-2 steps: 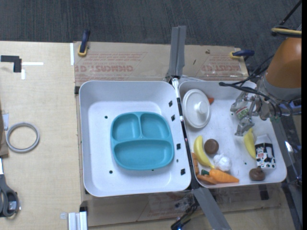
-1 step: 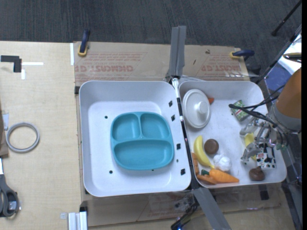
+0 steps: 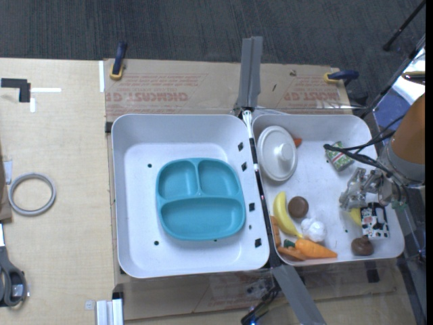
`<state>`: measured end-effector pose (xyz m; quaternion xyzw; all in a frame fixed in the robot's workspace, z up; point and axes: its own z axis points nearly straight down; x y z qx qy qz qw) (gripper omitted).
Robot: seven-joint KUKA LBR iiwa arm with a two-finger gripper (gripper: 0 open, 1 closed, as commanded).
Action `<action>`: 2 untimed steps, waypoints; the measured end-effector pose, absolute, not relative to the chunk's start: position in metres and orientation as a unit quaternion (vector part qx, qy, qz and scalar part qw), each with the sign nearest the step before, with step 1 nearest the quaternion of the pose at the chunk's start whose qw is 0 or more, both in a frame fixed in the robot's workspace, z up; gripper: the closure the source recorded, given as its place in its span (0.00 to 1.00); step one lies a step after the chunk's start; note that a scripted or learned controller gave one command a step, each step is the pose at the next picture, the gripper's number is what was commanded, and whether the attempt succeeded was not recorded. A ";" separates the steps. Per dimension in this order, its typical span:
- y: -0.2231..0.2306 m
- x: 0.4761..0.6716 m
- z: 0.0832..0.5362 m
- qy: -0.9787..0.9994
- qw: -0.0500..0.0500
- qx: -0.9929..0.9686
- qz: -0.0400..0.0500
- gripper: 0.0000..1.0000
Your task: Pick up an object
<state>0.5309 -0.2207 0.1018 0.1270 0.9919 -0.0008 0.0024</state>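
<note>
My gripper (image 3: 356, 193) hangs low over the right side of the right bin (image 3: 318, 131). Just below it lie a small yellow piece (image 3: 354, 215) and a black and white object (image 3: 374, 223), partly hidden by the wrist. A green packet (image 3: 336, 156) lies up and to the left of the gripper. A brown lump (image 3: 362, 246) rests near the bin's front right corner. Further left sit a banana (image 3: 285, 213), a brown ball (image 3: 298, 206), a white ball (image 3: 313, 229) and a carrot (image 3: 312, 249). An upturned white bowl (image 3: 278, 153) sits at the bin's back left.
The left bin (image 3: 132, 181) holds a blue divided plate (image 3: 201, 199). A grey tape ring (image 3: 30, 193) and scissors (image 3: 12, 284) lie on the bench to the far left. Clamps (image 3: 119, 59) hold cardboard behind the bins. Black cables (image 3: 358, 156) run across the right bin to the arm.
</note>
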 end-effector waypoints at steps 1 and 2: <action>-0.156 0.555 0.241 0.981 0.002 0.195 0.000 1.00; -0.199 0.541 0.092 1.000 0.001 -0.004 0.000 1.00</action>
